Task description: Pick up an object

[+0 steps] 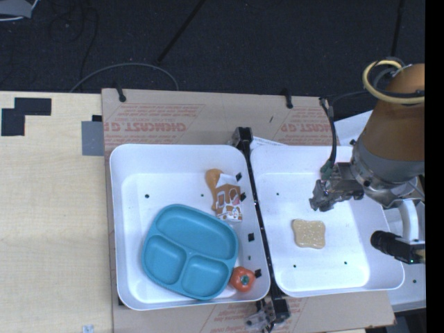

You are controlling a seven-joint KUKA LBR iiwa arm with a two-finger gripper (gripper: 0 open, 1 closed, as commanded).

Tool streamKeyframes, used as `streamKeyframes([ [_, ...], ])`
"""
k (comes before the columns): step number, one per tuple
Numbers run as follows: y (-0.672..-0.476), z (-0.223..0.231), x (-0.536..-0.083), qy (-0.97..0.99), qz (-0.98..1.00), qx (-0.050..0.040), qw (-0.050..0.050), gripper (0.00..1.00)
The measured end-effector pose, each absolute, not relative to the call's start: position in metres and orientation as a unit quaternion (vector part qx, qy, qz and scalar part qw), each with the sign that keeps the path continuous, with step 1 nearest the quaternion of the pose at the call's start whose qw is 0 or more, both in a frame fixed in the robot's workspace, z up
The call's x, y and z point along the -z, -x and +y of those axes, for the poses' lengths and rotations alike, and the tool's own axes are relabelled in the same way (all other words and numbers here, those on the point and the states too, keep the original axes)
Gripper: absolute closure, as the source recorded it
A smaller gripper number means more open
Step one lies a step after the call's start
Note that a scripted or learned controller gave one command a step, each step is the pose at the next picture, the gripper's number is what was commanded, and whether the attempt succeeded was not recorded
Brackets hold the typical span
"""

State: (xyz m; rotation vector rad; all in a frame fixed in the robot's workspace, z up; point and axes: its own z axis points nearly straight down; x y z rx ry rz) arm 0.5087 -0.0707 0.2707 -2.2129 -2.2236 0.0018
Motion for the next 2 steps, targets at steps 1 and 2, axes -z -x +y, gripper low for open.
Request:
streamKeyframes([
  [1, -0.510, -0.020, -0.249, 0.706, -0.709, -0.0012, 0.003, 1.00],
  [2, -0.516, 0.030, -0.237, 0.706, -0.709, -0.0016, 0.003, 1.00],
])
